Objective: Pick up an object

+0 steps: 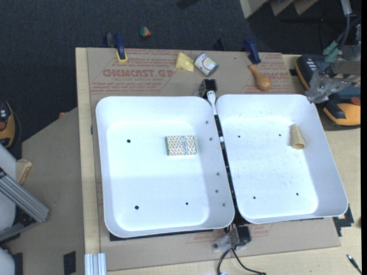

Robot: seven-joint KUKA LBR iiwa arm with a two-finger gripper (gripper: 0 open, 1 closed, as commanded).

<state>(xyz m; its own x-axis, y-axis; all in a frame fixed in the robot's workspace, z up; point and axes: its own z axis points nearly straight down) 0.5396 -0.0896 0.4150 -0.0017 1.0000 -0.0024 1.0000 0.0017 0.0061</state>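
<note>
The gripper is being held at the upper right, just above the right bin; finger state cannot be determined. A tan cone-shaped object is lying in that bin's upper right. A small printed packet is lying in the left bin.

Brown cardboard sheet with printed lettering lies on table, under both bins. Two blue clamps grip sheet's far edge. On sheet beyond bins: yellow wedge, small white box just beside it, wooden-handled piece further right. Black clip sits at far end of seam between bins. Small coloured bit lies on dark carpet. Cables trail at near edge.
</note>
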